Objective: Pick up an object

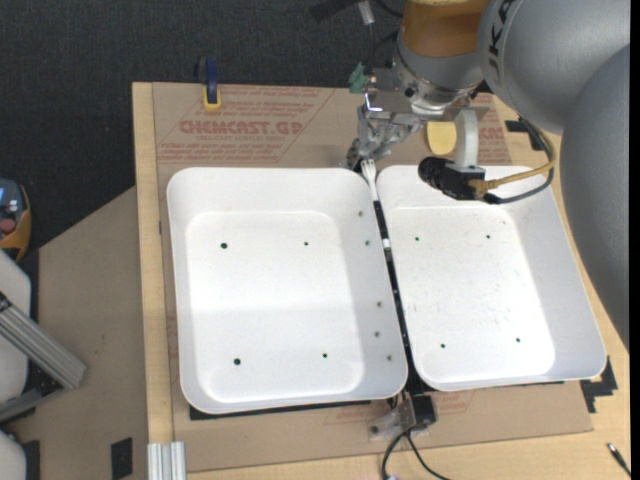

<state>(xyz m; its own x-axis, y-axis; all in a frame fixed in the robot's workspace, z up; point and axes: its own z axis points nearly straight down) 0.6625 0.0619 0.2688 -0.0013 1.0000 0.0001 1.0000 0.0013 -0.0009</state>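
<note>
Camera view: my pincer (372,156) hangs at the far side of the bench (250,118), right over the seam where the left bin (178,268) meets the right bin (500,298). From this slant I cannot tell whether it is wide or narrow, nor whether it carries anything. I can't place what to pick, so I judge there is no bearing from the pincer to steer by.

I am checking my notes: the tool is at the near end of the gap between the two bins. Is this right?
No. The camera view shows the tool at the far end of the gap between the two bins.
</note>
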